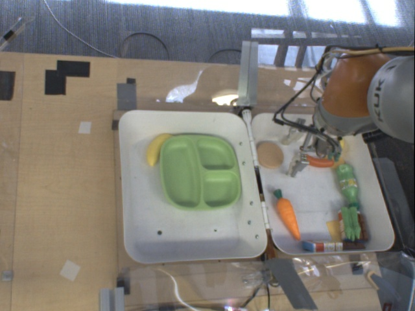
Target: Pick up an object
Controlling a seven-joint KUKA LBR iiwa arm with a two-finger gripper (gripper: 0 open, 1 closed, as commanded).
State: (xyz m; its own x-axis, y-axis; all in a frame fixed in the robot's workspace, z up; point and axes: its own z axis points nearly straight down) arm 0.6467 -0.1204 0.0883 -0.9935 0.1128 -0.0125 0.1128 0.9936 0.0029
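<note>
Right now the jaws [310, 159] hang in the right bin [382, 238], beside an orange sausage [320, 162]; whether they pinch it, I cannot tell.

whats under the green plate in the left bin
A yellow banana sticks out from beneath the green plate's upper-left edge. The rest of the banana is covered, and so is anything else under the plate.
</note>
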